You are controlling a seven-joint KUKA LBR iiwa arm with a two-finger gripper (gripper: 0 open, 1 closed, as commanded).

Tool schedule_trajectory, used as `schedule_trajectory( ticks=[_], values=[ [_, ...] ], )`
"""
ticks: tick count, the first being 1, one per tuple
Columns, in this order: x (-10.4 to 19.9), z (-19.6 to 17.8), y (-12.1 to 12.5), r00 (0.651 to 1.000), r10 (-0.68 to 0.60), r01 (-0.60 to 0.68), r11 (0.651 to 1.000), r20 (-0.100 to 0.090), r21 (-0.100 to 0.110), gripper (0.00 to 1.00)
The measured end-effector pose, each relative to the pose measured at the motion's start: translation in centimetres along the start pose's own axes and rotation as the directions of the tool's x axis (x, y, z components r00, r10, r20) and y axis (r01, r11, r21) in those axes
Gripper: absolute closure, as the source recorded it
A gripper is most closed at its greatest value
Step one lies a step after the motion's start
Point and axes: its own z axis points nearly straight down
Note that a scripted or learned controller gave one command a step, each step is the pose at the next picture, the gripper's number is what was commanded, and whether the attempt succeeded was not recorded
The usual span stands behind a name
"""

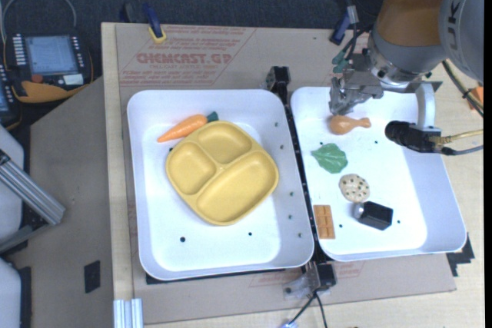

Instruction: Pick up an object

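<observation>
My gripper (344, 105) hangs over the far left corner of the right bin (438, 188), directly above an orange-brown toy drumstick (350, 124) and touching or nearly touching its top. Down the same bin lie a green leaf-shaped piece (330, 157), a speckled round cookie (354, 187), a black block (375, 215) and an orange wafer (324, 220) by the left wall. The left bin (154, 226) holds a yellow divided plate (221, 171) with an orange carrot (183, 127) beside its far edge.
The grey arm with its orange band (415, 4) comes in from the upper right over the right bin's far side. A black fitting (278, 77) sits between the bins at the back. A pendant (48, 61) lies off the bench at left.
</observation>
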Motion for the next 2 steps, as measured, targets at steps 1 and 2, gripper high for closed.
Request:
schedule_trajectory(
  ticks=[1,2],
  values=[
    [4.5,1.9,1.0,1.0,0.0,0.0,1.0,-0.001,0.005,1.0],
    [10.3,1.7,2.2,1.0,-0.002,0.002,1.0,-0.001,0.0,1.0]
  ],
)
